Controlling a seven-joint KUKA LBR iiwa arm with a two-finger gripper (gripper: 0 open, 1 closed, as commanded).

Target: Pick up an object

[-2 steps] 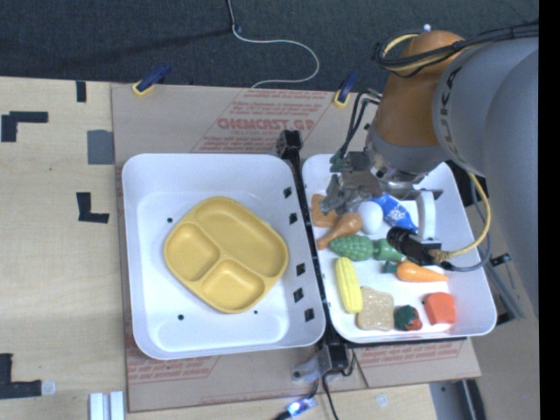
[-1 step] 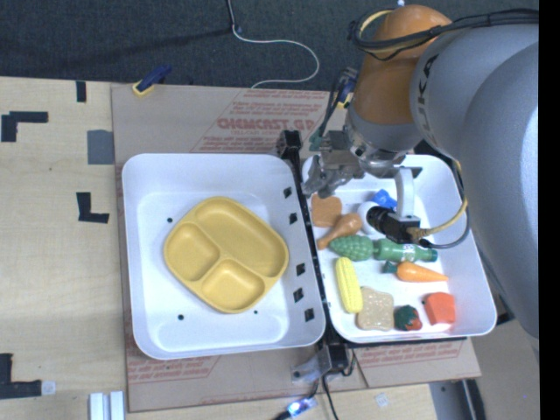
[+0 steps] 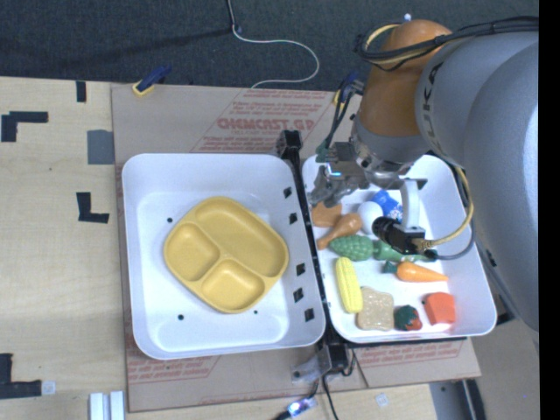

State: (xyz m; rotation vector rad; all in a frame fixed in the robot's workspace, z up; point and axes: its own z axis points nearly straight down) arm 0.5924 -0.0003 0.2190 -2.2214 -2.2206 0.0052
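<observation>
Gripper sits low over the far left corner of the right bin, close to the wall between the two bins. I can't tell from here if it is apart or together, and I see nothing clamped in it. All the toy food is in that right bin. An orange drumstick lies just below the gripper, with a smaller orange piece beside it nearer the wall; I can't tell if the gripper touches either. A blue and white piece is to the right of those. A green vegetable lies mid-bin, just under the drumstick. A carrot is to its right. A corn cob lies along the left wall, with a bread slice beside it at the near edge. Next along are a small green and red piece and an orange-red block. The left bin holds a yellow divided plate, flat, about centred. Both bins rest on cardboard.
</observation>
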